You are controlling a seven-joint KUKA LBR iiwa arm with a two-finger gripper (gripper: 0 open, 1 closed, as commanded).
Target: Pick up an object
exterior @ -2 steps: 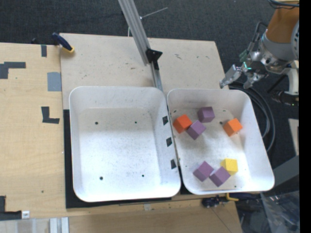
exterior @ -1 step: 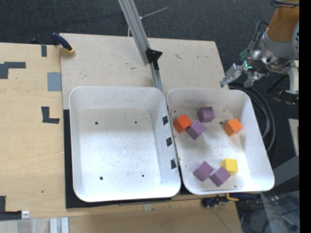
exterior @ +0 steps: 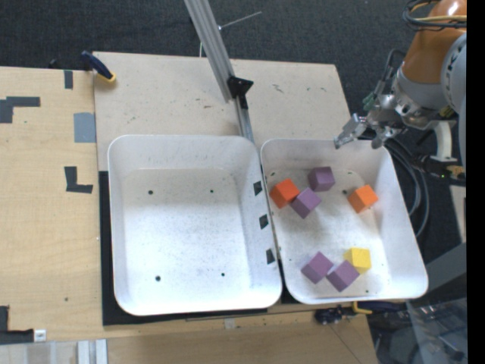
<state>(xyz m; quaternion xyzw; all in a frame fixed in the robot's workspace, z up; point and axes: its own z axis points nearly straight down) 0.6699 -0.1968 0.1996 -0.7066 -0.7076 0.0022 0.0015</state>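
The right bin [exterior: 402, 226] holds several small cubes. An orange cube [exterior: 284, 192] lies near its left wall, with two purple cubes [exterior: 321, 178] [exterior: 306, 202] beside it. Another orange cube [exterior: 363, 197] sits toward the right wall. At the front are two more purple cubes [exterior: 317, 267] [exterior: 342, 275] and a yellow cube [exterior: 359, 258]. My gripper [exterior: 358, 133] hovers over the bin's far right corner, above and apart from the cubes, with its fingers spread and nothing between them.
The left bin [exterior: 121, 203] stands beside the right one. A slanted metal rail [exterior: 212, 36] runs from the top down to the gap between the bins. Black cables [exterior: 420, 188] hang along the right bin's outer side.
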